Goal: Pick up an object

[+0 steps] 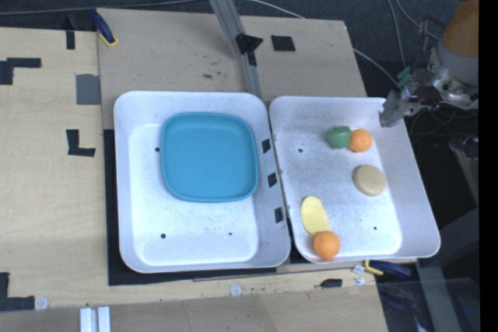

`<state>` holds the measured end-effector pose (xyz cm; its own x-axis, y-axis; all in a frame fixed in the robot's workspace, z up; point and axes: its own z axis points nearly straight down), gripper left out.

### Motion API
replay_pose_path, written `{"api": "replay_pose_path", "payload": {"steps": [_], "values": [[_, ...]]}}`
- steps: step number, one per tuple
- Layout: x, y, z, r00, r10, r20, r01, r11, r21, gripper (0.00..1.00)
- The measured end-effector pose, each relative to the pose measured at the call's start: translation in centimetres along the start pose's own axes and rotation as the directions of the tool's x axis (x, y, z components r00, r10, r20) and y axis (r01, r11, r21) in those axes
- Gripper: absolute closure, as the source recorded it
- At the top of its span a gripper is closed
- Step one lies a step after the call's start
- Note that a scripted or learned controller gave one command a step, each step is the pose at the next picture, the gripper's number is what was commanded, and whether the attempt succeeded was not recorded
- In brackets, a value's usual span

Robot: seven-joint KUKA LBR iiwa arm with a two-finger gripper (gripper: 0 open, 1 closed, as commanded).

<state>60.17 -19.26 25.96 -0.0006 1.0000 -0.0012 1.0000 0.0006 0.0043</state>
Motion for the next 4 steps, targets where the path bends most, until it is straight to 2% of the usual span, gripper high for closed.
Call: {"api": "replay_pose_path", "payload": {"steps": [2,4], "values": [[9.9,-1.1,2.6,1.000,-0.003,-0.002,0.003,1.000,0.005,1.00],[19.7,-2.6,1.3,1.000,-0.004,-0.002,0.004,1.000,0.005,1.00]]}}
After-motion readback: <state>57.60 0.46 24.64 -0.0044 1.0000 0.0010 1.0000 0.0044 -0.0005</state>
